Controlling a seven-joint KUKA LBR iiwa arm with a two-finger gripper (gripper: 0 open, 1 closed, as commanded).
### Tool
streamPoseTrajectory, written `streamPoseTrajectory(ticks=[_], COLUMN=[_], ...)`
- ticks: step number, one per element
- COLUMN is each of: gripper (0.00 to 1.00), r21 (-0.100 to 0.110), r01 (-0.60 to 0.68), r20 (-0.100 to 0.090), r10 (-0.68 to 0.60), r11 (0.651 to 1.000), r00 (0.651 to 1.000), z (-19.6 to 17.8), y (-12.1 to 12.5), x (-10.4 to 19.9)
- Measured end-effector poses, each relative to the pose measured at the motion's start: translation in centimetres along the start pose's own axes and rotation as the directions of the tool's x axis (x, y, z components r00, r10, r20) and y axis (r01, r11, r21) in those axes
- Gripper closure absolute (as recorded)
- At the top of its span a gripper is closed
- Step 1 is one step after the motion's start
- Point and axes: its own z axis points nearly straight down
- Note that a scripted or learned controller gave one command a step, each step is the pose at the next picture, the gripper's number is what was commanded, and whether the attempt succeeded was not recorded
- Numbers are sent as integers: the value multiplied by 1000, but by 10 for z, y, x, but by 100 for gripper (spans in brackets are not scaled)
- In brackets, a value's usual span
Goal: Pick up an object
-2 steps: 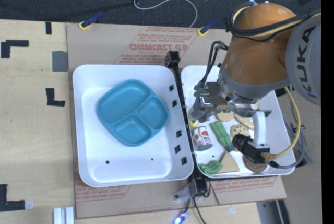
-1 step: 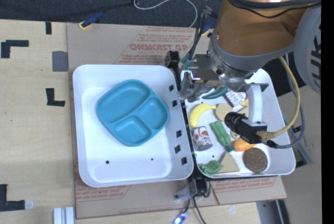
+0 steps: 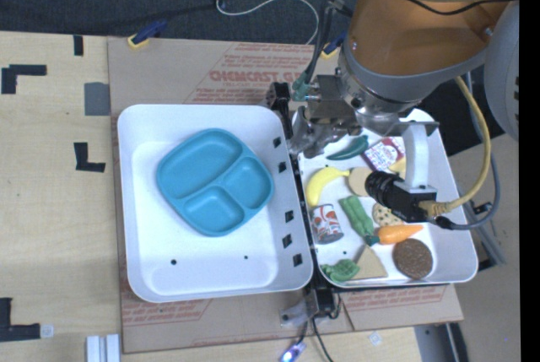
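Observation:
The right bin holds several toy foods. Among them are a yellow banana, a dark green pepper, a red and white packet and a small can. A green pod, an orange carrot, a brown round cookie, a tan wedge and a green leaf lie nearer the front. My gripper hangs over the bin's back left corner, just behind the banana and beside the pepper. Nothing shows in its grasp.
The left bin holds a blue divided plate. A wall with black clips separates the two bins. The arm's big orange and grey body covers the back of the right bin. Cardboard lies under both bins.

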Motion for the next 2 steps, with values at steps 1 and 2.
streamPoseTrajectory(ticks=[1, 2], gripper=[100, 100], r21=[4, 5], r01=[1, 3], r20=[1, 1], r10=[-1, -3], r11=[1000, 1000], r00=[1000, 1000], z=[-8, -18], y=[0, 0], x=[0, 1])
